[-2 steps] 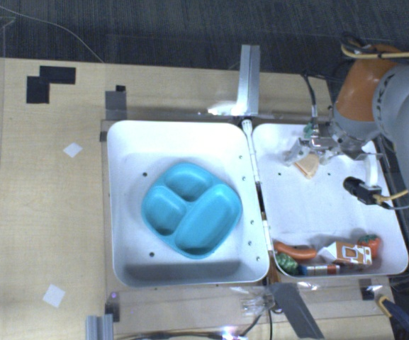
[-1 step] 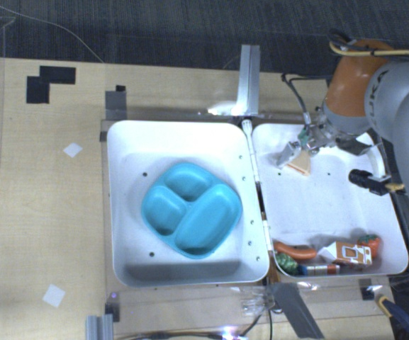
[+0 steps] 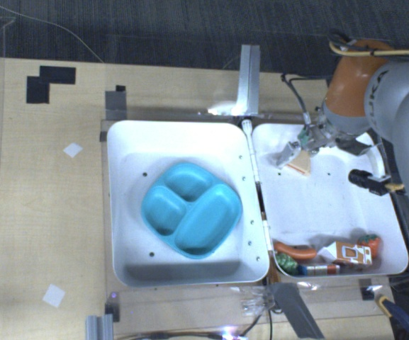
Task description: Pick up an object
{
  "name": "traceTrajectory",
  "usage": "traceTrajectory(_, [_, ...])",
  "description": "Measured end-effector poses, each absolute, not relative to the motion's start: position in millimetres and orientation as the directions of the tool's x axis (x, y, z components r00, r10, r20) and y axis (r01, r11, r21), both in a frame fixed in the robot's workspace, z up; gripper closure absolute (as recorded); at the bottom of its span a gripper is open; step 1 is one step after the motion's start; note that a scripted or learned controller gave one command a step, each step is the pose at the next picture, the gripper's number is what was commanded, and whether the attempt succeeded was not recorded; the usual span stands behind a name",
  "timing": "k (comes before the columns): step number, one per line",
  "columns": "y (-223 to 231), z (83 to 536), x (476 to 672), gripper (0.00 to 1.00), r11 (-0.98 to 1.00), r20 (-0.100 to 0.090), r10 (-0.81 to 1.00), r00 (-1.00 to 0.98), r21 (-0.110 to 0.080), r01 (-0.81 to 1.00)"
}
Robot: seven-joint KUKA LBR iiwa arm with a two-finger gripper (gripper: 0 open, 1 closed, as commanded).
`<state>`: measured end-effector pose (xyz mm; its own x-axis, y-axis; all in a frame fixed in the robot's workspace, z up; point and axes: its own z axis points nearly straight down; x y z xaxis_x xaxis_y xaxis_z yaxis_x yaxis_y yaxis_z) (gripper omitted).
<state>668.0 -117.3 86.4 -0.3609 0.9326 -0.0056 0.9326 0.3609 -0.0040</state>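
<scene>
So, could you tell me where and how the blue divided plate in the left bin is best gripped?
Judging by its shape, take the blue divided plate by its thin raised rim, coming straight down with one of the jaws inside a compartment and one outside. It lies flat mid-bin, clear of the left bin walls, so the outer edge is free all round.

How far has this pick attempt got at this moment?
Done: the gripper has reached the far corner of the right bin and sits low beside a tan wedge-shaped piece. In hand: nothing that can be confirmed; the wedge appears to lie on the bin floor. Left: grasp and lift. The items along the near edge and the blue divided tray in the left bin look untouched.
</scene>
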Motion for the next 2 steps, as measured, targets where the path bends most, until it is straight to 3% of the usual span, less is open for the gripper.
traceTrajectory(1, [-117, 98, 670.7, 1.0, 0.362, -0.01, 0.932, -0.362, 0.004, 0.932])
traceTrajectory(2, [-59, 186, 668.0, 1.0, 0.331, -0.003, 0.944, -0.331, 0.007, 0.944])
